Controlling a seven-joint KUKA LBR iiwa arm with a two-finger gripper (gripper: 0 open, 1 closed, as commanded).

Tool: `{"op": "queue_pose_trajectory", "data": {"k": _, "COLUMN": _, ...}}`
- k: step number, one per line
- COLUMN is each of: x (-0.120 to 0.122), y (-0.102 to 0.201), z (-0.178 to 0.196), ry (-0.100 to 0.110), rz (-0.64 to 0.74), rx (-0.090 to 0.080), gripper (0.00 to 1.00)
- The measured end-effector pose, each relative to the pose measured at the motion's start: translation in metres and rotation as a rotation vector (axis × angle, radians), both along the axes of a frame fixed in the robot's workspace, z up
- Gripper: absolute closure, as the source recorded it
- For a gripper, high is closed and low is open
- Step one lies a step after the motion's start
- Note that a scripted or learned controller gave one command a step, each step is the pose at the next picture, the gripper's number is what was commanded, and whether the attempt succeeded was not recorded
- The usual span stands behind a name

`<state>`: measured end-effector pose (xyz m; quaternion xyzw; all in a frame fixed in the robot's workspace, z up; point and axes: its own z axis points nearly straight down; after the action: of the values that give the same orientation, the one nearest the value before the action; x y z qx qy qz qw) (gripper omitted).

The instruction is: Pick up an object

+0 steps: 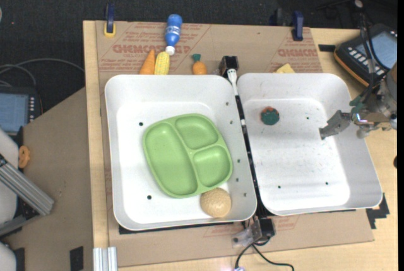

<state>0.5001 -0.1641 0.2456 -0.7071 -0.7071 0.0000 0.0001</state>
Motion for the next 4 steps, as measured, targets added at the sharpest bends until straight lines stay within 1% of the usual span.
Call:
{"op": "queue_pose_trajectory", "data": {"k": 1, "x": 0.025, "y": 0.131, "z": -0.006, "ry": 0.0, "rz": 0.015, "rx": 0.006, "gripper": 0.0}}
{"op": "queue_pose_trajectory", "data": {"k": 2, "x": 0.142, "y": 0.135, "z": 0.034, "ry": -0.013, "rz": 0.004, "rx": -0.002, "gripper": 0.0}}
{"op": "queue_pose_trajectory", "data": {"k": 3, "x": 0.121, "y": 0.114, "z": -0.067, "ry": 0.012, "rz": -0.003, "rx": 0.0, "gripper": 0.0}}
{"op": "queue_pose_trajectory", "data": {"k": 4, "x": 0.125, "y": 0.069, "z": -0.142, "ry": 0.009, "rz": -0.004, "rx": 0.0, "gripper": 0.0}}
